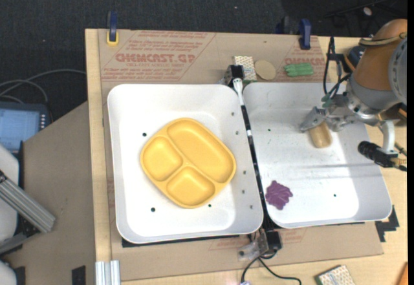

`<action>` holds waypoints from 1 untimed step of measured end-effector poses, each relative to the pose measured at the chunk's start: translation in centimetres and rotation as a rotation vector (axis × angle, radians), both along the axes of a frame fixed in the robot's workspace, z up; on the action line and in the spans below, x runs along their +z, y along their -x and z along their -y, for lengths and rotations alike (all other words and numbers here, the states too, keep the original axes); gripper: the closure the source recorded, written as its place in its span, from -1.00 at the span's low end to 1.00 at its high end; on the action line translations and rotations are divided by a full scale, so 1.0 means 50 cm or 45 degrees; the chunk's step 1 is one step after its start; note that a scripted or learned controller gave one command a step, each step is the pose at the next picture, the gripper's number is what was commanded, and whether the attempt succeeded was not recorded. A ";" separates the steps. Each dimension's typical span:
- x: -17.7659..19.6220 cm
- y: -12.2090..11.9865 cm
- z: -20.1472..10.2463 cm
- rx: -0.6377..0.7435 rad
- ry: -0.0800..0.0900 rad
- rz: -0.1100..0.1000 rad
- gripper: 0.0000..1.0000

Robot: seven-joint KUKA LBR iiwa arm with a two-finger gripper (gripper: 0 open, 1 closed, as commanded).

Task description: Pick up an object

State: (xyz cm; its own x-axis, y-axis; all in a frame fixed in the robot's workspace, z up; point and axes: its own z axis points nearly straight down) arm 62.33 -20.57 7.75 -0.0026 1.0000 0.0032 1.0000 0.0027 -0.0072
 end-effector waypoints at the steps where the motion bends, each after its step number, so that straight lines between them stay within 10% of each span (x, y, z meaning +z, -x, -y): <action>1: 0.036 -0.004 0.003 0.000 0.007 0.014 1.00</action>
